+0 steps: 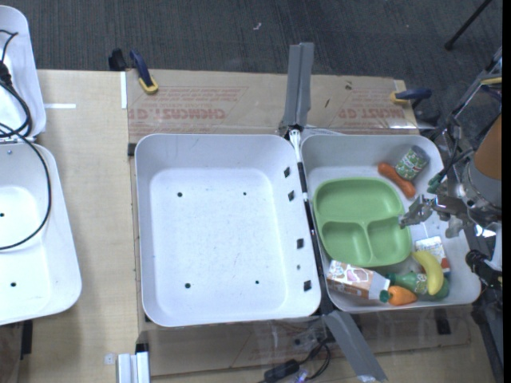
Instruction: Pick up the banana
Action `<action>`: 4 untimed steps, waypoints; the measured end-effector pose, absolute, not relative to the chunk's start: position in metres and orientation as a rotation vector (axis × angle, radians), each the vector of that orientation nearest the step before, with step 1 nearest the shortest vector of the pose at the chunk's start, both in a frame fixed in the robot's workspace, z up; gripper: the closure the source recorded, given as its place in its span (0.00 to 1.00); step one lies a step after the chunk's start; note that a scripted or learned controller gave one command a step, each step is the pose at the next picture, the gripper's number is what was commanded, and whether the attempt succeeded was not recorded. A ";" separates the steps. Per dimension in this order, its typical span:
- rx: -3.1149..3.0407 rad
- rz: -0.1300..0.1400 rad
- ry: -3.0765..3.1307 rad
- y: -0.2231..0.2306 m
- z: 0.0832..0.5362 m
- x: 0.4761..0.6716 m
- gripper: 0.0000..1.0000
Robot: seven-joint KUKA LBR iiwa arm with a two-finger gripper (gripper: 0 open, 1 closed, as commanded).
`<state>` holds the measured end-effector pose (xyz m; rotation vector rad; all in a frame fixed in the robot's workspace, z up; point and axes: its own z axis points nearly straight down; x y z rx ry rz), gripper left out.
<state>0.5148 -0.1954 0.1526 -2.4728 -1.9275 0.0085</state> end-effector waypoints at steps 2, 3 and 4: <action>-2.585 -0.007 -1.786 -0.203 0.099 0.482 1.00; -2.910 -0.011 -1.234 -0.136 0.095 0.481 1.00; -3.043 0.014 -0.780 -0.083 0.188 0.478 1.00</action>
